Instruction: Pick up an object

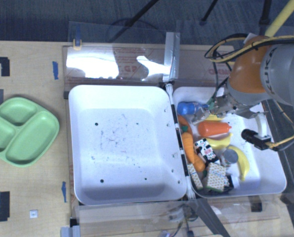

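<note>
- Camera view: pincer hangs over the right white bin; its grip state cannot be told.
- Just below it lies an orange plastic carrot-like toy.
- Blue round toy sits beside it.

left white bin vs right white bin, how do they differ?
Left shallow white bin shows a bare, lightly scuffed floor; right shallow white bin is crowded with toys, including an orange plastic carrot and a yellow banana. The grey arm reaches over the right bin, not the left. Both are white, set side by side.

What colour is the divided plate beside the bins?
Light green, seen in the camera view, lying on the bench.
</note>
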Controlling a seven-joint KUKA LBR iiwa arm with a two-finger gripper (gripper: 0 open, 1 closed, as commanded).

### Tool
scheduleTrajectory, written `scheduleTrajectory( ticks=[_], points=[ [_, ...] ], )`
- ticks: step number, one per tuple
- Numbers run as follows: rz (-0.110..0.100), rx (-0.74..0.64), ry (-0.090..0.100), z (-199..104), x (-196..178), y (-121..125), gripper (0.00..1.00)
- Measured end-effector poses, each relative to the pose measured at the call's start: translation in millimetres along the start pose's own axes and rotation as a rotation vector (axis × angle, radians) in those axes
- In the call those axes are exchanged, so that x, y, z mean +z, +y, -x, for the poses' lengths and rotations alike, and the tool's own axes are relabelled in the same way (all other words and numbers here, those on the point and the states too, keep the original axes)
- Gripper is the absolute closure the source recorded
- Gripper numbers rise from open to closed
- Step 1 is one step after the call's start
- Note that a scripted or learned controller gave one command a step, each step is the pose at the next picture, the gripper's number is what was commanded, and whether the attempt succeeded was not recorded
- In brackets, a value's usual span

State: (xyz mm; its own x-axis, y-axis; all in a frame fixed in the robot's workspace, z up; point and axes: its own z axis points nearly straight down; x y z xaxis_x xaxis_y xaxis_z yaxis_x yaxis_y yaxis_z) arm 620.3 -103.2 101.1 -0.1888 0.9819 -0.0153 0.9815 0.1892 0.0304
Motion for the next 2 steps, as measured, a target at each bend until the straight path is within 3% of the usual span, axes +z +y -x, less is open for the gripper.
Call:
scheduleTrajectory(
  ticks=[1, 2],
  points=[
    [-0.004, 0.003, 0.003, 1.0, -8.5, -1.0, 1.00],
    [-0.004, 0.003, 0.003, 0.9, -8.6, -0.9, 0.00]
  ],
)
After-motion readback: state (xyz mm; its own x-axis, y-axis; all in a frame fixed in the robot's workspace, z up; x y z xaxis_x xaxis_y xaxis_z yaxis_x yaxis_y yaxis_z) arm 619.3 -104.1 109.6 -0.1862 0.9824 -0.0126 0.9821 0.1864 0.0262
